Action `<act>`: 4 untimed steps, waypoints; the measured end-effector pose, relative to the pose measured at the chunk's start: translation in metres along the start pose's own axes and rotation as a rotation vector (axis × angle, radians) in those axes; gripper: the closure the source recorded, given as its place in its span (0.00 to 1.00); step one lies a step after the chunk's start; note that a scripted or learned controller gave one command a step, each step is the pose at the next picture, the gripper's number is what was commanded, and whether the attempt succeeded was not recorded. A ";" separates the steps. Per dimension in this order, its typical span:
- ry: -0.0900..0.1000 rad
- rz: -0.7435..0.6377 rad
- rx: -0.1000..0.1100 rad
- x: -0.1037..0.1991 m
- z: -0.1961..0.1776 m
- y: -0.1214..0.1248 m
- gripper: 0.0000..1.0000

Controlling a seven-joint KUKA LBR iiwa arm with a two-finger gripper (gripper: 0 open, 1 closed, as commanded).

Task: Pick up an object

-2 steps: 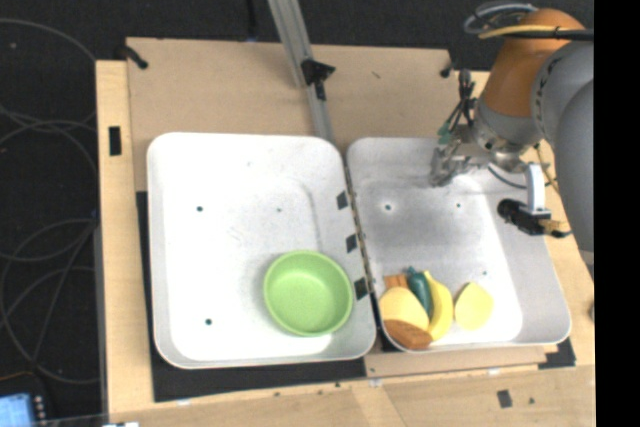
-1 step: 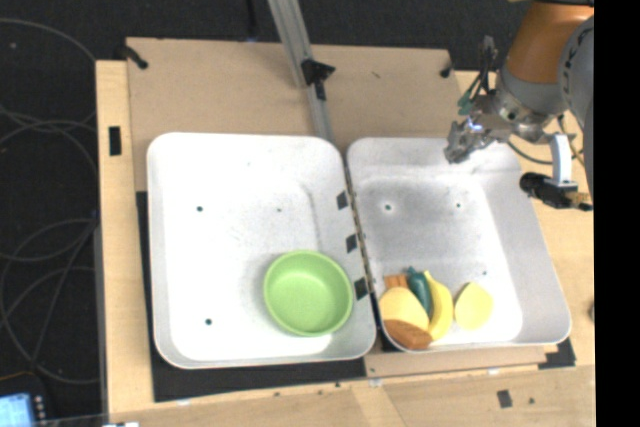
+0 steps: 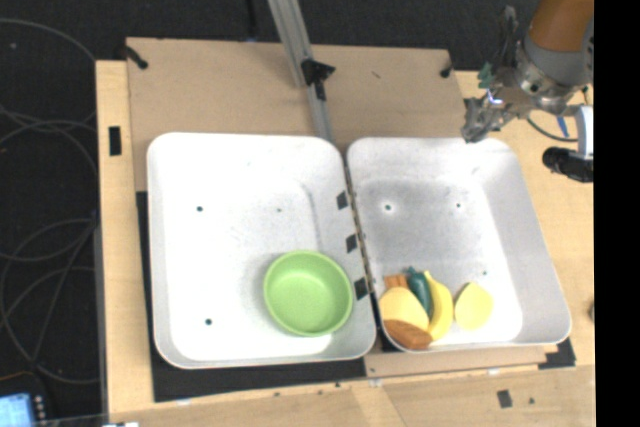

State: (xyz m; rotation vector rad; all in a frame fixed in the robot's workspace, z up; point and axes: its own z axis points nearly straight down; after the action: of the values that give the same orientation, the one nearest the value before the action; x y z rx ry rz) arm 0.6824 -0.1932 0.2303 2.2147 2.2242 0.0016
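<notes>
Sitting low in the right bin (image 3: 500,185) — yellow lemon (image 3: 473,306).

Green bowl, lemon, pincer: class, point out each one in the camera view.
green bowl (image 3: 308,292), camera view, inner floor.
lemon (image 3: 473,306), camera view, middle of its rind.
pincer (image 3: 477,126), camera view, between its tips.

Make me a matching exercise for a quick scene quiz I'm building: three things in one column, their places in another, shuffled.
Things:
1. green bowl
2. lemon
3. gripper

Places:
A. over the right bin's far edge
B. left bin, near corner
C. right bin, near edge, beside the fruit pile

Pairs: 1-B, 2-C, 3-A
</notes>
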 end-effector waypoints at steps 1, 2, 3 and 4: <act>-0.002 0.000 0.003 -0.001 0.022 0.000 1.00; -0.001 0.000 0.003 0.038 0.020 -0.032 1.00; 0.000 0.001 0.003 0.083 0.022 -0.063 1.00; 0.002 -0.001 0.003 0.125 0.023 -0.078 1.00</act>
State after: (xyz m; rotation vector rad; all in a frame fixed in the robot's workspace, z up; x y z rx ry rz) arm 0.6039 -0.0686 0.2072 2.2157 2.2284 0.0009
